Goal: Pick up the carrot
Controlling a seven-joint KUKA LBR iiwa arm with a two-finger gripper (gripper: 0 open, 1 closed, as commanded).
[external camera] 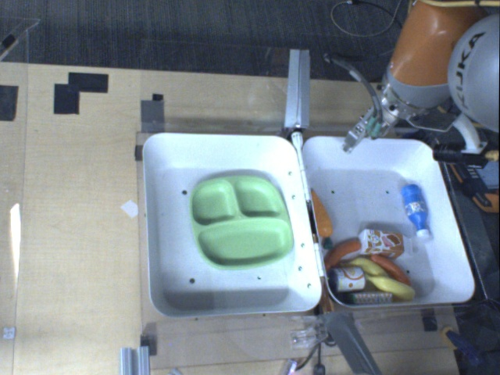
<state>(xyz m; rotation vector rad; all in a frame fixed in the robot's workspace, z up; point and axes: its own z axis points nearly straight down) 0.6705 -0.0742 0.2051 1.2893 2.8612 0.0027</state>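
My gripper [361, 135] hangs over the right bin's [437, 287] far rim, touching nothing; how wide it gapes I cannot tell. The carrot [320, 216] lies along that bin's left wall, long axis running near-to-far.

You get open floor across the right bin [367, 201] middle and rear. Carrot [320, 216] hugs the left wall; sausage [344, 250], banana [383, 281] and can [349, 279] crowd its near side.

A divided plate [241, 219] lies in the left bin [160, 233], while the carrot [319, 214] hugs the right bin's [437, 170] left wall, a bottle [415, 206] opposite and, seemingly, a banana [383, 281] nearer the front.
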